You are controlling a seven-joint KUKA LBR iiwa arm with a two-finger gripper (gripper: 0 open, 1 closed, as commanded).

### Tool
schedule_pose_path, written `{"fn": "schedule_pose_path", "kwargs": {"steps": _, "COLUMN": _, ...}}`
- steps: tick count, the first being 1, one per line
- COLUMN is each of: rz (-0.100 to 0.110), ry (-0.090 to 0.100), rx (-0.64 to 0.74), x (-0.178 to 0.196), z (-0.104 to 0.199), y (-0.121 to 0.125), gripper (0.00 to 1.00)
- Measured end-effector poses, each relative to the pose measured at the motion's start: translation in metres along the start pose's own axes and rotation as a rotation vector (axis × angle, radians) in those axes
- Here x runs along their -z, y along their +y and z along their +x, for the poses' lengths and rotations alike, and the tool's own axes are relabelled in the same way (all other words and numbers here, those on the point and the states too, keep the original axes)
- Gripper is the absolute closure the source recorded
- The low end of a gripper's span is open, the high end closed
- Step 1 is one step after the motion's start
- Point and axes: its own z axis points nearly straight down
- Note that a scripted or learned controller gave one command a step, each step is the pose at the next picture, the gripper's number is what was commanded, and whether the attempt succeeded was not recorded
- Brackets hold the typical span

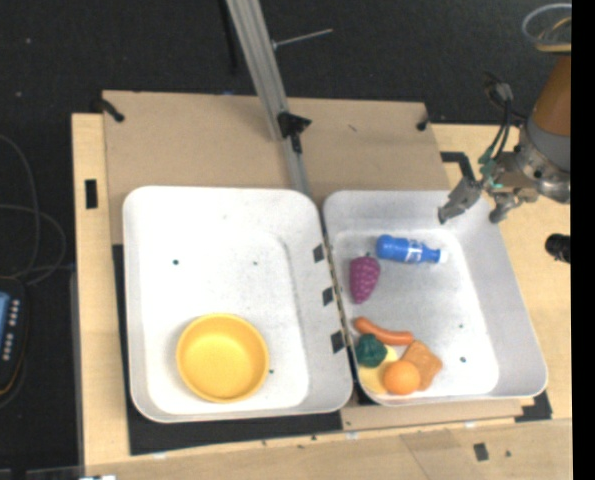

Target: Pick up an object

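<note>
I log: blue bottle lying flat in right bin, upper part, long axis across the bin, white cap toward the arm side. Gripper above far rim, fingers spread, gripping nothing.

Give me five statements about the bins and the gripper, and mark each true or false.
1. The yellow bowl sits in the left bin. True.
2. The blue bottle stands upright. False: it lies on its side in the right bin.
3. The gripper holds the bottle. False: the gripper hangs over the right bin's far right corner with nothing between its fingers.
4. The purple grapes lie near the wall shared by the two bins. True.
5. The orange lies in the left bin. False: it is in the right bin's near corner, by the carrot.
</note>
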Motion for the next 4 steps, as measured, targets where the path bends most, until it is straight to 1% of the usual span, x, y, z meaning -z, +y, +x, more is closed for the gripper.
{"fn": "schedule_pose_path", "kwargs": {"steps": 1, "rz": 0.001, "ry": -0.001, "rx": 0.001, "x": 0.000, "z": 0.000, "y": 0.000, "gripper": 0.00}}
{"fn": "schedule_pose_path", "kwargs": {"steps": 2, "rz": 0.004, "ry": 0.000, "rx": -0.002, "x": -0.042, "z": -0.002, "y": 0.002, "gripper": 0.00}}
{"fn": "schedule_pose_path", "kwargs": {"steps": 3, "rz": 0.005, "ry": 0.000, "rx": -0.003, "x": -0.086, "z": -0.002, "y": -0.005, "gripper": 0.00}}
{"fn": "schedule_pose_path", "kwargs": {"steps": 4, "rz": 0.004, "ry": 0.000, "rx": -0.004, "x": -0.139, "z": -0.003, "y": -0.006, "gripper": 0.00}}
